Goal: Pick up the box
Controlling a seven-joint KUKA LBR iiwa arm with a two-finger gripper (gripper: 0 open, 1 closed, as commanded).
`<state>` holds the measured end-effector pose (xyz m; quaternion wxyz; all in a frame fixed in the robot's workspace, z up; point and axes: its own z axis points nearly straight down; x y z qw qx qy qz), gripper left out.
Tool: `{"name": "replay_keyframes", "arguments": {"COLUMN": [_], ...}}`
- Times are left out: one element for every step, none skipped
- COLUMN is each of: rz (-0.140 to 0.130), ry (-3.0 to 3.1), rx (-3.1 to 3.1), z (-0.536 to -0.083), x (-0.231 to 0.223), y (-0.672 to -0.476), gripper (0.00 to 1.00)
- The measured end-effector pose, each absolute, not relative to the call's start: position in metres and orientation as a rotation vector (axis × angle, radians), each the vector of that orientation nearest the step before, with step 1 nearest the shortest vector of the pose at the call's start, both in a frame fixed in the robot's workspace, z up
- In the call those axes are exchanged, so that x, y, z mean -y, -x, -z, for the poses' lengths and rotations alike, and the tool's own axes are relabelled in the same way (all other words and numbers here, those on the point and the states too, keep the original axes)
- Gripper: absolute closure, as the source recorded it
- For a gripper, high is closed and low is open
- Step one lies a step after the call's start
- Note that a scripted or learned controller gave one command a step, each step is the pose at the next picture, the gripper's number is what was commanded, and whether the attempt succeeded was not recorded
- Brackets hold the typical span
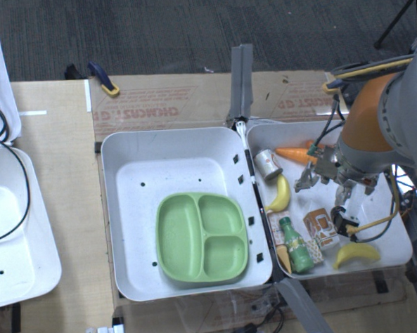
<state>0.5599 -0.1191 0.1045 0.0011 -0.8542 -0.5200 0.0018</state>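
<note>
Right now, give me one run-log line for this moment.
gripper over right bin, above box | box lying flat, not held | green tray in left bin

You see a matt green plastic tray (201, 237) in a smooth white plastic bin (126, 202) — beside it a shiny metal can (267, 163), a glossy green bottle (296, 244), a printed cardboard box (320, 227).

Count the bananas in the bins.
2. One banana lies in the right bin near its left wall; another banana lies at its front right. The arm may hide more.
</note>
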Motion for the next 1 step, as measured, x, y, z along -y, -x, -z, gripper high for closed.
{"name": "replay_keyframes", "arguments": {"rz": [-0.004], "ry": [2.780], "rx": [1.465], "z": [-0.1672], "x": [0.2131], "y": [-0.5376], "gripper": [0.00]}}
